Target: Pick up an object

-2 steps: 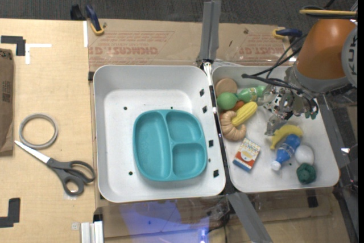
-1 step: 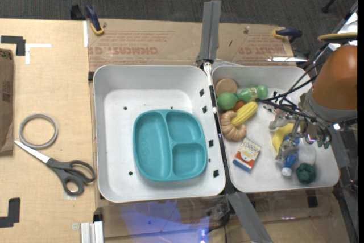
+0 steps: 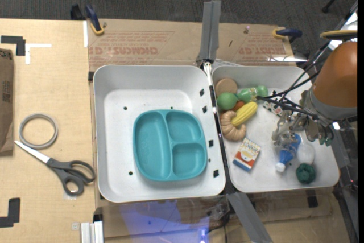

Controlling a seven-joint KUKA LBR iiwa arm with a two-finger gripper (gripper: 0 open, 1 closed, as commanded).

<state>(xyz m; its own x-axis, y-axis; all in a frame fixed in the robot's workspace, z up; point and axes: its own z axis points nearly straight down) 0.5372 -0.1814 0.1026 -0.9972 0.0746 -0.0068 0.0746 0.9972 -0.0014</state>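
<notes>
Two shallow white bins side by side, with the arm's gripper (image 3: 287,132) low over the right bin (image 3: 267,176).

The left bin (image 3: 108,122) bears a teal plastic divided plate (image 3: 169,145). In the right bin lie a tan round piece (image 3: 226,86), a green ball (image 3: 227,101), a yellow toy corn cob (image 3: 244,113), a small green toy (image 3: 254,91), a braided tan bread toy (image 3: 232,126), a small white-and-orange carton (image 3: 247,155), a blue-and-white bottle (image 3: 287,153) and a dark green lump (image 3: 305,173). The metal fingers hang just above the bottle, beside black cables; whether they are spread or closed, or grip anything, cannot be told. On the bench to the left lie grey-handled scissors (image 3: 60,167) and a roll of tape (image 3: 38,130).
</notes>
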